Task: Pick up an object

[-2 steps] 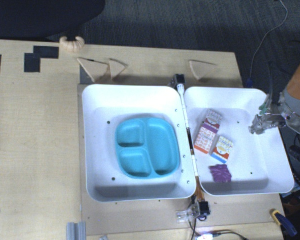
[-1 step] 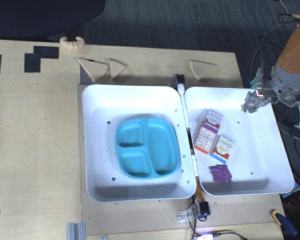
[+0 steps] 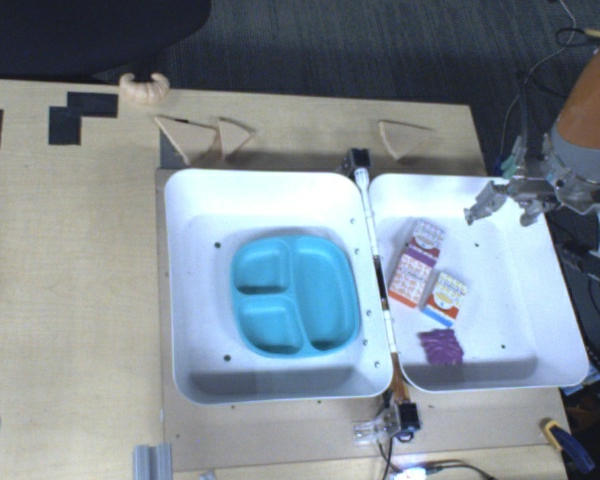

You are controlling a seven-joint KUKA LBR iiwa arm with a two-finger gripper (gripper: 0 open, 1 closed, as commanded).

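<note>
The gripper [image 3: 507, 203] hovers with fingers spread and bare over the right bin [image 3: 540, 298]. The cartons [image 3: 420, 268] sit touching below, so a drop could nudge rather than grab.

Grey KUKA arm with orange band [image 3: 590, 108] is cut off by the frame's right edge at 3 o'clock; only its wrist end is in. Metal two-finger gripper [image 3: 503, 201] is small and blurred. Print on the small pink-and-white carton [image 3: 414, 276] and the orange-and-white packet [image 3: 446, 296] is too small to read. Crumpled purple item [image 3: 441, 347] at 5 o'clock: shape unclear.
</note>
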